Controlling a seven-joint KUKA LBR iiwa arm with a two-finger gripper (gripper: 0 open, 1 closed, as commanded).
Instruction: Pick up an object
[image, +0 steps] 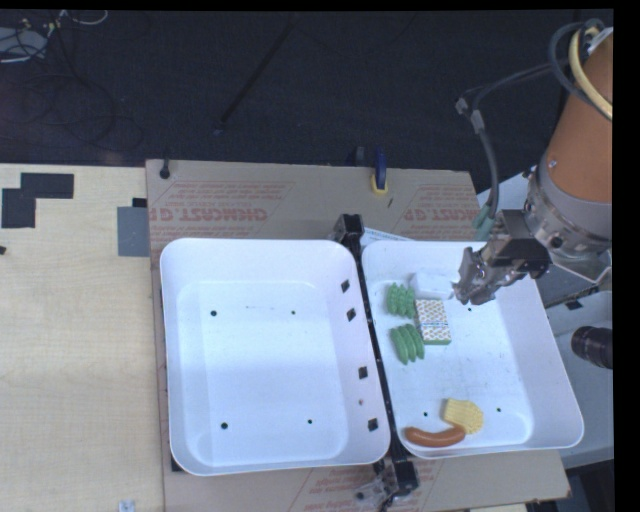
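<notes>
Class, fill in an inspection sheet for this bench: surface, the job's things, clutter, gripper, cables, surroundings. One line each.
Surface: brown board bearing the left bin and the right bin, side by side.
Job's things: in the right bin, two green pieces, a patterned block, a yellow piece and a sausage.
Clutter: nothing seen.
Gripper: gripper over the right bin's far part, holding nothing that can be seen.
Cables: grey cable looping by the arm; yellow hose.
Surroundings: pale table at left, dark floor behind.
</notes>
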